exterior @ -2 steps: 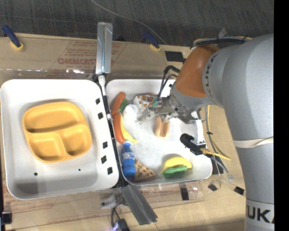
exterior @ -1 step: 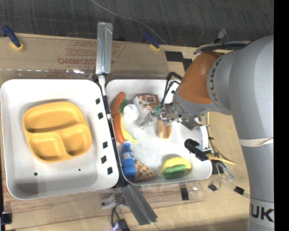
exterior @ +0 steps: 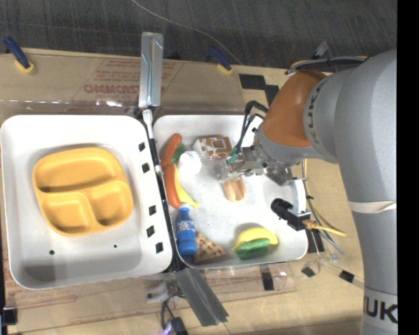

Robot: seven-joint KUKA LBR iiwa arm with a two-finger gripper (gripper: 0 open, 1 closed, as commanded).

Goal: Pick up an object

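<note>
The tool (exterior: 235, 165) hangs over a tan object (exterior: 234, 189) in the right bin (exterior: 216, 222).

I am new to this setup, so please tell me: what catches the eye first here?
The yellow compartment tray sits alone in the left white bin. The grey arm's gripper hangs over the cluttered right white bin, just above a small tan cup-like object.

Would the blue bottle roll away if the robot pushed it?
Probably a little. The blue bottle looks round and lies on its side, so it could roll. But it rests near the bin wall and the waffle-patterned piece, which would likely stop it quickly.
</note>
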